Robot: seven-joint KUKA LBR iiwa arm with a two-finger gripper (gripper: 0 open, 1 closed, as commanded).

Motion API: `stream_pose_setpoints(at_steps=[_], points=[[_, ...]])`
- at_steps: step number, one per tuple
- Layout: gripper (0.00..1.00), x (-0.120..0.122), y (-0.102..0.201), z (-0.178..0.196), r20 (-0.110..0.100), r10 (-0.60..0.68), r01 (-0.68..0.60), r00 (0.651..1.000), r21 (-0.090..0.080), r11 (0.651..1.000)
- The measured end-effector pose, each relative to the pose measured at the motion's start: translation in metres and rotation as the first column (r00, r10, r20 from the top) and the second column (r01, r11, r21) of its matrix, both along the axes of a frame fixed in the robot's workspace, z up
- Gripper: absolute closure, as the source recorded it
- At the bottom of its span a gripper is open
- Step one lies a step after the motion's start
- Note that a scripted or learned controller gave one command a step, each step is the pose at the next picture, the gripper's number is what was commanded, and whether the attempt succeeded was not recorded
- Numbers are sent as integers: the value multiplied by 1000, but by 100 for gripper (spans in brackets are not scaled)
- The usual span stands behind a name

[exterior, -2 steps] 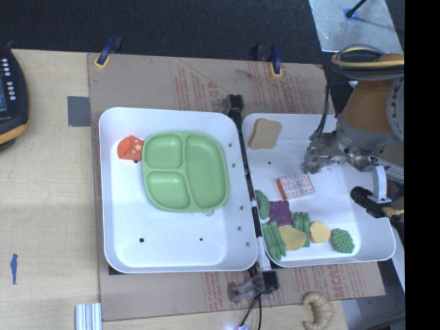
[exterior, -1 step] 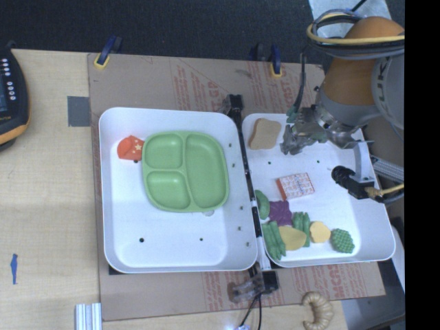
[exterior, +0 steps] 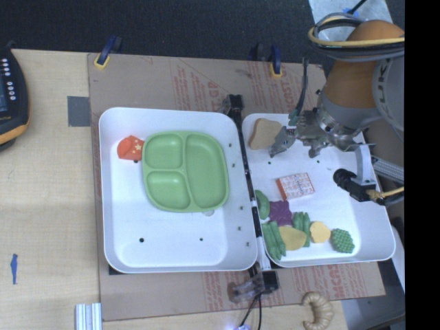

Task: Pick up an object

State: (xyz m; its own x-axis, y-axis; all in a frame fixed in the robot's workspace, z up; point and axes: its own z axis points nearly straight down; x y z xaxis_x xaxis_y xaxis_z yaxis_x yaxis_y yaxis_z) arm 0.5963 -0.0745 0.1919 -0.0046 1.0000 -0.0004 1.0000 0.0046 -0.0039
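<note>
Currently: pincer [exterior: 297, 145] spread, nothing between fingers | position: right bin [exterior: 375, 253], 12 o'clock sector | adjacent: bread slice [exterior: 263, 133] (at pincer's 9 o'clock) | left bin [exterior: 124, 249]: green plate [exterior: 185, 170]

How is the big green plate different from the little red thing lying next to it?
The green plate is far larger than the red item. The plate is pale green, split into three compartments; the red item is orange-red with a small yellow mark. The plate sits mid-bin, while the red item lies at its upper-left corner, near the bin wall. Both lie in the left white bin.
</note>
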Motion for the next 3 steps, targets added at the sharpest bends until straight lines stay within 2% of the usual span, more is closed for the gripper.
stream_pose_setpoints(at_steps=[1, 2, 3], points=[[0, -74, -48, 48, 0, -8, 8, 1000, 0, 1000], [0, -52, -8, -3, -4, 4, -4, 1000, 2, 1000], [0, -101, -21, -102, 2, -7, 7, 1000, -5, 1000]])
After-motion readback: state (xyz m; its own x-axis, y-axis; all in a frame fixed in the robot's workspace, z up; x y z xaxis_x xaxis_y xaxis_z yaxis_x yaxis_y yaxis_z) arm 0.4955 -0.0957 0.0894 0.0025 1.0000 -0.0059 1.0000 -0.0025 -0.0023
